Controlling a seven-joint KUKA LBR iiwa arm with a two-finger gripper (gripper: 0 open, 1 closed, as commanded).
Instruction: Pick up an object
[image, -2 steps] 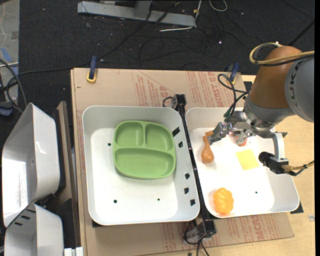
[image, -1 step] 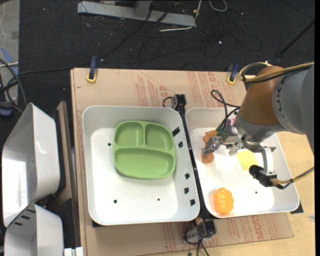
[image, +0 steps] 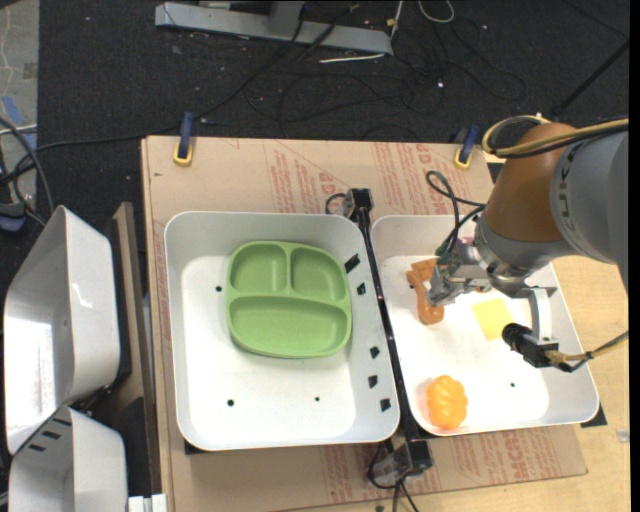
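Your arm (image: 560, 200) comes in from the right edge of the frame, grey with its orange band at upper right, and bends down over the right bin (image: 570, 400). The gripper (image: 440, 292) sits low in that bin's upper left part, right at an orange-brown toy (image: 428, 290). Fingers: you cannot tell from this angle whether they are open or closed on it, since the wrist covers them. Just right of the toy, a flat yellow piece (image: 491, 319) lies on the bin floor. Lower in the same bin, near the front rim, an orange ball (image: 447, 401) rests well apart from the gripper. The left bin (image: 200, 400) holds a green divided plate (image: 290, 300), upright, in its upper middle. Both bins sit on the cardboard-covered table (image: 250, 165).
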